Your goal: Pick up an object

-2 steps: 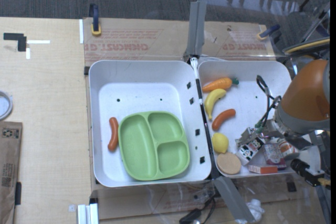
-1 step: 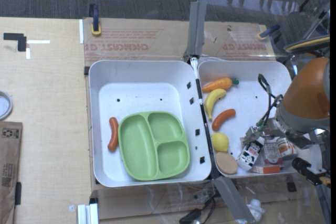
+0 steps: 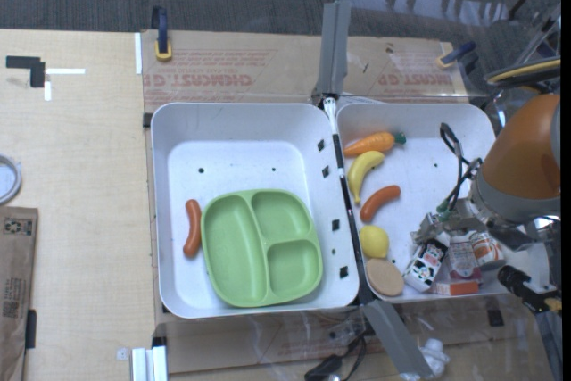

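The worktop looks like pale, matt wood laminate. Both white bins seem smooth plastic with a slight sheen. The green divided plate is matt plastic. The toy banana and carrot look glossy, brown cardboard lies far behind

In the right bin lie an orange toy carrot, a curved yellow banana, a red-orange sausage, a yellow lemon and a tan cookie; a second red-orange sausage lies in the left bin.
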Controlling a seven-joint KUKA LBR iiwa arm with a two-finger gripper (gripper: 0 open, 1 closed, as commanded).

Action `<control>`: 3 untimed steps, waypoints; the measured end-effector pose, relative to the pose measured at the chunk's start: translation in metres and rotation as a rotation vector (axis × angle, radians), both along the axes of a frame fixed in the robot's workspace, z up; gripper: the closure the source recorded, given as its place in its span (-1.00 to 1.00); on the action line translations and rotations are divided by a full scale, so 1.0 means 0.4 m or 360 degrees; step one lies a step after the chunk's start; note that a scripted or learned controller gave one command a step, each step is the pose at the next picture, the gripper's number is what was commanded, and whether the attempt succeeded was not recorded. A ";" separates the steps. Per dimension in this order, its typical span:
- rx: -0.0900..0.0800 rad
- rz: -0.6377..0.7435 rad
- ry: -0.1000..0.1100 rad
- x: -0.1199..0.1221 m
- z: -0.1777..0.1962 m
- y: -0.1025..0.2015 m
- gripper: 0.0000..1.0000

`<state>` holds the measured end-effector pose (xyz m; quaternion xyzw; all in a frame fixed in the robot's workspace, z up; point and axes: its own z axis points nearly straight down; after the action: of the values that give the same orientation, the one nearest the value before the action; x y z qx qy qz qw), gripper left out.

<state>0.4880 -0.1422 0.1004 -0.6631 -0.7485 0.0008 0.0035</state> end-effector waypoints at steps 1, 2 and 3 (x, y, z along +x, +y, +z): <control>-0.0011 -0.0415 -0.0002 -0.004 0.273 0.150 1.00; -0.0012 -0.0446 0.0002 0.080 0.342 0.077 1.00; -0.0011 -0.0089 -0.0003 0.039 0.541 0.186 1.00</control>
<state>0.5035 -0.0680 0.3169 -0.6839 -0.7296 0.0028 0.0004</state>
